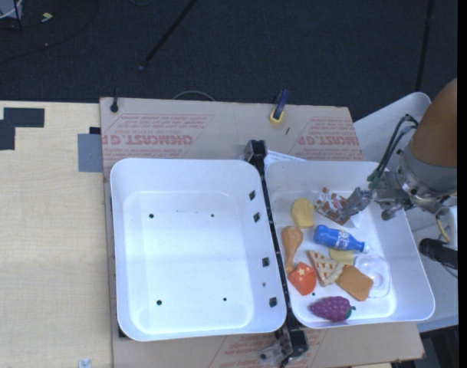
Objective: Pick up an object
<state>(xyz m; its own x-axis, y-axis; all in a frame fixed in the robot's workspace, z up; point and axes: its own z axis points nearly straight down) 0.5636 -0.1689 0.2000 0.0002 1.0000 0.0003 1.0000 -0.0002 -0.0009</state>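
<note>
A grey arm with an orange band reaches from the right over the right bin (406,240); its gripper (357,203) hangs at the bin's upper right part, just beside a small brown-and-white packet (330,202), and whether its jaws are open or closed cannot be told; below lie a blue bottle (339,238), a yellow piece (302,212), a carrot (292,244), a pizza slice (323,266), a red pepper (302,278), a toast piece (354,282) and purple grapes (330,308) near the bottom edge; the left bin (189,248) sits alongside.
</note>
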